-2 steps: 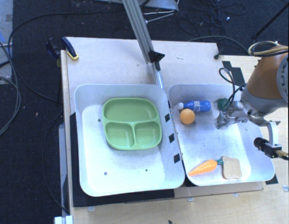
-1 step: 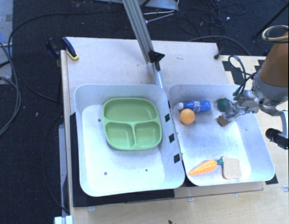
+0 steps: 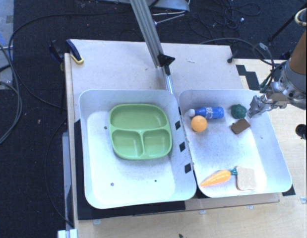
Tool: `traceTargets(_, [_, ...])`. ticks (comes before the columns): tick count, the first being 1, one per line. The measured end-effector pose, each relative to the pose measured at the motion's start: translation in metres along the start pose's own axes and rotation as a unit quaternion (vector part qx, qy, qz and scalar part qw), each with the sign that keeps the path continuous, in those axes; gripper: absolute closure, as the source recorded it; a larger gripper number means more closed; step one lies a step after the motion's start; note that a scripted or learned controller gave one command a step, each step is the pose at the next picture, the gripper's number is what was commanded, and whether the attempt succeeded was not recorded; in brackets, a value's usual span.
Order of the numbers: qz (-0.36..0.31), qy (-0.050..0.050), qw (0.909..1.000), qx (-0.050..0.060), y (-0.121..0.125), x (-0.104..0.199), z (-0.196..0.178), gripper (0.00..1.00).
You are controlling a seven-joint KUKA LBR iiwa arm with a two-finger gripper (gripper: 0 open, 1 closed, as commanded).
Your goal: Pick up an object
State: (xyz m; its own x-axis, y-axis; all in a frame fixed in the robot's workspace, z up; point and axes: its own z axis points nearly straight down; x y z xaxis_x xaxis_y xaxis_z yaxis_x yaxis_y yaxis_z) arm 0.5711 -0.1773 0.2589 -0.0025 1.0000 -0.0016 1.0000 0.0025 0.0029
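Camera view, near to far: in the right bin, lower right of frame, 1 toy carrot & 1 tan bread slice are lying. Farther up are sitting 1 orange ball, 1 brown block, 1 blue bottle, 1 green ball. The gripper is hanging at mid right, just beside the green ball, holding nothing; can't tell how wide it is. Prob. the reaching step: next it needs to go down over 1 toy and close. Left bin is holding 1 green tray.

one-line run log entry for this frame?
phase: approach | gripper: over right bin far edge, nothing held | nearest: brown block, green ball | left bin: green tray
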Motion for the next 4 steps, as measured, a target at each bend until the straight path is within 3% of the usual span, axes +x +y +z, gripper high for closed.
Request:
traceTargets(1, [0.0, 0.0, 1.0, 0.0, 0.001, 0.0, -0.036, 1.0])
traceTargets(4, [-0.002, 0.001, 1.0, 0.002, 0.036, 0.157, -0.023, 1.0])
